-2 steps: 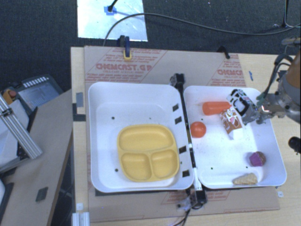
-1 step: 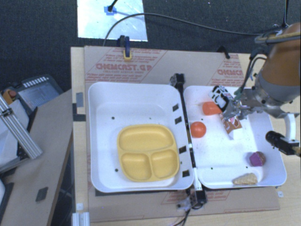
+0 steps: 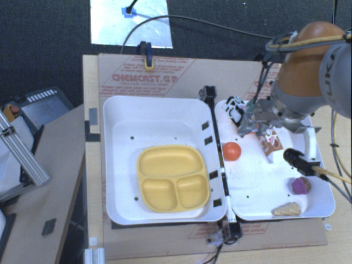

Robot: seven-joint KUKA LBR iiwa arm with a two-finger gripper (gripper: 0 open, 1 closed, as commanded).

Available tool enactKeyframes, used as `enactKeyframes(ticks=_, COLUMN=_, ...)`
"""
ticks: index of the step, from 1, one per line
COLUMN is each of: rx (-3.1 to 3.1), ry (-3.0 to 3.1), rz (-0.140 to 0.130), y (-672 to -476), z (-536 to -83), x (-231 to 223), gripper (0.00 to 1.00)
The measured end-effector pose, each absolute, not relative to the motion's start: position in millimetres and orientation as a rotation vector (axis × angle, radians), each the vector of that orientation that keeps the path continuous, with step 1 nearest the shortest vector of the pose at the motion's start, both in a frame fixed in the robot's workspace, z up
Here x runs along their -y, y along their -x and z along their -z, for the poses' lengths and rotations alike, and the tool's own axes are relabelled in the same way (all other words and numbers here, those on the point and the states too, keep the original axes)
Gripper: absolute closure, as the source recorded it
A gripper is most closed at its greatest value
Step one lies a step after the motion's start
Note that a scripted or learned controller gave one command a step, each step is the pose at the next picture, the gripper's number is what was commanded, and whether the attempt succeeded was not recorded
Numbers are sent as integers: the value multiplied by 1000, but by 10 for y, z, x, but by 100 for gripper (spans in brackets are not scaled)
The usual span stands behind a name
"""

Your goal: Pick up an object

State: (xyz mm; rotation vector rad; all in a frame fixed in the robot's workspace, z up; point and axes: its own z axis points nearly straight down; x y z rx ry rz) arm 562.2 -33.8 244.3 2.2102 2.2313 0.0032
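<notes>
My gripper (image 3: 246,126) hangs over the back left part of the right bin (image 3: 319,208). Just left of it, at the bin's back wall, is a black-and-white toy (image 3: 234,108). An orange ball (image 3: 232,150) lies in front of the gripper near the bin's left wall. A red-and-white packet (image 3: 270,142) lies just to the right of the gripper, below the wrist. A purple lump (image 3: 300,186) and a tan wedge (image 3: 287,208) rest near the front right corner. Nothing shows between the gripper's tips.
The left bin (image 3: 118,147) holds a yellow divided plate (image 3: 173,177). A black divider (image 3: 215,147) runs between the two bins. Grey equipment (image 3: 33,125) stands off the bench to the left.
</notes>
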Motion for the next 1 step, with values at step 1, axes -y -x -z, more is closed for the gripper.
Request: enactKeyframes(ticks=1, rx=-2229, ry=-2212, rz=-3, y=-5873, z=-2299, x=-123, gripper=100)
